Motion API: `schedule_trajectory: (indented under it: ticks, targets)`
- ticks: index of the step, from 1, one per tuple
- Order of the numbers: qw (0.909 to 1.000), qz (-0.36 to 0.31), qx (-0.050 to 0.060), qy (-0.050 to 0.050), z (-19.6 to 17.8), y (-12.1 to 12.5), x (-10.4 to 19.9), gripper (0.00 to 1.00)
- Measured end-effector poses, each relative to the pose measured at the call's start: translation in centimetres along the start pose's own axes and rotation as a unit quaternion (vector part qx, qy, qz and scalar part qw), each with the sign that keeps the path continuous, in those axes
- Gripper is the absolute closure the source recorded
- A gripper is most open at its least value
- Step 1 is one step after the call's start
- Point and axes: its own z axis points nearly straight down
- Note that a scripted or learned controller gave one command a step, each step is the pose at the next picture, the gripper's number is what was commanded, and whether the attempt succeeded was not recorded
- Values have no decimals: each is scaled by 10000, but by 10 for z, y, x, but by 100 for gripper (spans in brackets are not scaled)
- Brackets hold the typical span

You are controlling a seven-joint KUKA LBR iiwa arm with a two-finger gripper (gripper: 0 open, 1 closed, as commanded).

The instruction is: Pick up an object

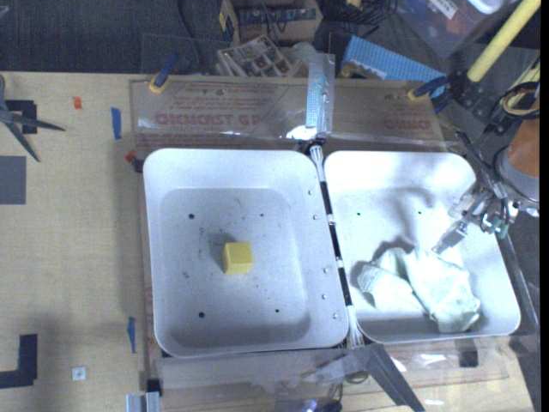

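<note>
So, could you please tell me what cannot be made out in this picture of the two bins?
- Gripper, camera view: small and blurred above the right bin.
- Arm, camera view: cut off by the right edge.
- White cloth, camera view: crumpled, so its own folds hide anything beneath it.
- Yellow block in the left bin, camera view: too small to tell its material.

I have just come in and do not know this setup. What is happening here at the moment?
A robot arm reaches in from the right, and its gripper hangs over the right bin, just above a crumpled white cloth. Nothing shows between its fingers, so nothing is picked up yet. A small yellow block lies by itself in the left bin.
</note>
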Motion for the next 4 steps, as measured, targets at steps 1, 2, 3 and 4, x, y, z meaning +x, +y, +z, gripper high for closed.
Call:
schedule_trajectory:
  ticks: [1, 2, 3, 4]
  targets:
    - [9992, 401, -20, -46, 43, -37, 76, 0]
    - [9991, 413, -35, -49, 32, -37, 75, 100]
    - [9147, -4042, -12, 9, 18, -9, 101, 100]
    - [9936, -1129, 1, -31, 43, 30, 110, 100]
